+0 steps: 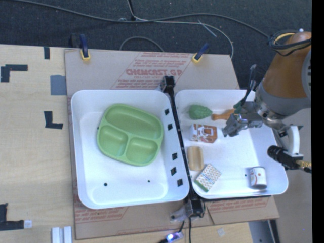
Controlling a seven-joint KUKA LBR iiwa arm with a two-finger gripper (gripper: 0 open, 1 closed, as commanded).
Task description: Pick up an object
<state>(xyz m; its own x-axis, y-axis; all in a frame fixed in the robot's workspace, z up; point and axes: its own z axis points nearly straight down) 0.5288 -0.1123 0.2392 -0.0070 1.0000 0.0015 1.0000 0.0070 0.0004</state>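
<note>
camera view: fixed overhead | slanted down | both bins (76, 135) framed | arm from right

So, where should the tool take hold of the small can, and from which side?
Grip the can across its round body, coming from above. It lies on its side in the right bin, apart from the other things, so both flanks look free for the fingers.

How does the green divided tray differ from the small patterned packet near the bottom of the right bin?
The green divided tray is large, plain green and moulded into three compartments; the patterned packet is small, flat, green-and-white checked. The tray lies alone in the left bin; the packet shares the right bin with other items. Both lie flat, turned askew to the bin walls.
</note>
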